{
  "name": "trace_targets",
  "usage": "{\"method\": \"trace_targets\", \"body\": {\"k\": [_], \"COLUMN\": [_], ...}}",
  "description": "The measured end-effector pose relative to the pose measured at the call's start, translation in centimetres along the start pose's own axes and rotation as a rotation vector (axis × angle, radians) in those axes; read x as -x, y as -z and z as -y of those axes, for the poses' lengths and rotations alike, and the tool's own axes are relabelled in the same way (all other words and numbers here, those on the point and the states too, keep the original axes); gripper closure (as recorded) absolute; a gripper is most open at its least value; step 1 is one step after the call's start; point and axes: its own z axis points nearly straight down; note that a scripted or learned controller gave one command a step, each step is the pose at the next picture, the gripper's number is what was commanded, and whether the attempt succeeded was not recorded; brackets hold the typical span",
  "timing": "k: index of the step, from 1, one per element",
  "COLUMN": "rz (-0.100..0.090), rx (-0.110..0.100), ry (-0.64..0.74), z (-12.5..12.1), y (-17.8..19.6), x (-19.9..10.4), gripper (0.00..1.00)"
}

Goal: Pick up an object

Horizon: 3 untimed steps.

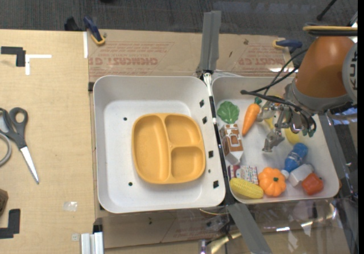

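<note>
Two white bins are seen side by side. In the left bin (pixel 108 150) a yellow divided plate (pixel 169 148) is laid. In the right bin (pixel 327 150) a carrot (pixel 250 118), green leaf (pixel 228 112), corn cob (pixel 245 188), small pumpkin (pixel 272 181) and blue bottle (pixel 296 156) are found. The gripper (pixel 273 140) is positioned above the right bin, beside the carrot. Scissors (pixel 21 139) are noted on the bench at left.

Grey arm (pixel 327 76) entered from the right, orange band seen at the wrist, hand (pixel 273 142) pointed down and leftward, held low, nothing seen gripped
</note>
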Motion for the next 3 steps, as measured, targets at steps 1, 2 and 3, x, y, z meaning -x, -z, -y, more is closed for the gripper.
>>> {"method": "trace_targets", "body": {"k": [1, 2, 3], "rz": [-0.006, 0.004, 0.010], "rx": [-0.004, -0.003, -0.003], "ry": [-0.066, -0.156, -0.154], "z": [-4.5, 6.4, 6.3], "y": [0.1, 0.2, 1.3], "x": [3.8, 3.2, 3.4], "gripper": [0.00, 0.00, 1.00]}}
